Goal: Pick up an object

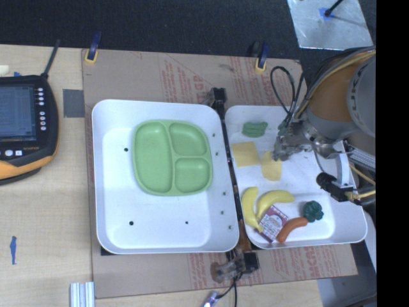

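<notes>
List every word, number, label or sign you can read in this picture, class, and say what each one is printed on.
None can be read for certain.
Cardboard sheet: rows of red print, too blurred to read.
Small packet in the right bin: red and white label, too small to read.
Handheld pendant: lit screen and buttons, text too small to read.
Green divided plate: no text.

Tool (282, 151) low over cheese wedge (271, 168).

Claw (282, 151): fingertips too dark and small to read, grip state indeterminate. Yellow block (271, 169) partly covered by claw on its upper side. Small packet (271, 225) print illegible. Arm (348, 101) cut by frame to claw's right. Handheld pendant (22, 128) cropped at left edge.
</notes>
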You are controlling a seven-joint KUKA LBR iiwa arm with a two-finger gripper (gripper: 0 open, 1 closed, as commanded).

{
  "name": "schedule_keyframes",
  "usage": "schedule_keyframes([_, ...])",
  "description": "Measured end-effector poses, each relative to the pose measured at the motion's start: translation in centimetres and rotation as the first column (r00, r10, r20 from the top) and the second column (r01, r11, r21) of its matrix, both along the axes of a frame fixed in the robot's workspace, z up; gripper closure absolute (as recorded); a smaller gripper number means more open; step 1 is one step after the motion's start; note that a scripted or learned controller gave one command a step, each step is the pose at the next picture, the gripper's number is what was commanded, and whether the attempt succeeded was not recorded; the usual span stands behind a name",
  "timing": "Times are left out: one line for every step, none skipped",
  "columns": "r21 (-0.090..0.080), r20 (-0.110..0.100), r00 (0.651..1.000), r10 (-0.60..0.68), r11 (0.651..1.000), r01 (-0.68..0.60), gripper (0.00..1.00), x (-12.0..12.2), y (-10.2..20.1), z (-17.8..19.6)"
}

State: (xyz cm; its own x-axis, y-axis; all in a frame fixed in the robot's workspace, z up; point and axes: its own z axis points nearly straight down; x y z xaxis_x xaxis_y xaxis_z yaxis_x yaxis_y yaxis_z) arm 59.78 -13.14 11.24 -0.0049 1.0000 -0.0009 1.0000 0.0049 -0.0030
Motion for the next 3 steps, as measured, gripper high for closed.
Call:
schedule_keyframes([0.0,0.0,1.0,0.0,1.0,0.0,0.0,0.0,0.0,0.0])
schedule_keyframes([0.0,-0.002,1.0,-0.001,1.0,0.001,0.0,-1.2,0.5,-2.1])
schedule_keyframes([0.0,-0.003,1.0,-0.001,1.0,0.001,1.0,-1.2,0.4,-1.1])
